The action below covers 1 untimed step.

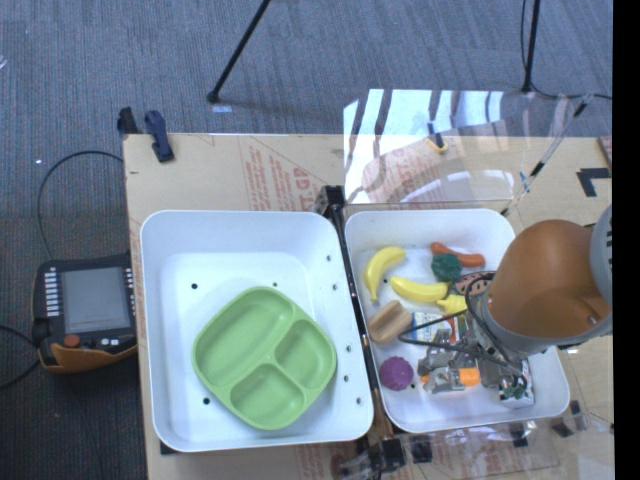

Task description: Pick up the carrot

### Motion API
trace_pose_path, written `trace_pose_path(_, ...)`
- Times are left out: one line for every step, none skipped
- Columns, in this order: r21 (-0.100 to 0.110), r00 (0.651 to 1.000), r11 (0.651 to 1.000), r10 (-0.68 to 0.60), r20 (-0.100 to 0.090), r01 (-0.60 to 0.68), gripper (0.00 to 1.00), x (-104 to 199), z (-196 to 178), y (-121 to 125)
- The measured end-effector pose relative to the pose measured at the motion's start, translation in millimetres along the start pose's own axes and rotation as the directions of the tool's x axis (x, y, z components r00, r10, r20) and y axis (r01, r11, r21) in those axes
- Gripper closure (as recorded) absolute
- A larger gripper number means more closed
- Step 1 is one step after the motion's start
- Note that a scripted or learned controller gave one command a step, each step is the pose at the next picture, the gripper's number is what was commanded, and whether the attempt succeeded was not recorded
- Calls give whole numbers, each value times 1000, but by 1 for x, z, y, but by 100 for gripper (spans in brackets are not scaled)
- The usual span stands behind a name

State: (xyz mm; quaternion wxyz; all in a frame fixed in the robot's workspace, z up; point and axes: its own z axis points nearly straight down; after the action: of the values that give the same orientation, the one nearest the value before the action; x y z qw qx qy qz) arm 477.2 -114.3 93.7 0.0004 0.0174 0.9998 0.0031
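Low over the near end of the right-hand shallow white bin, pincer spread unclear, well short of the small orange green-topped carrot at the far wall.

Grey carpet floor surrounds the brown bench; tripod legs stand at the far side, a pendant lies left.

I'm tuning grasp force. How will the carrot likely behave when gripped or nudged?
The carrot looks like a small moulded toy, so it is probably stiff and light. Its smooth orange body may be slippery between fingers. Being long and rounded, lying flat in the right bin, it could roll if pushed sideways, perhaps against the nearby banana.
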Motion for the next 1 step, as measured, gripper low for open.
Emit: trace_pose_path(4,997,997,-80,0,80,100,-1,-19,-39)
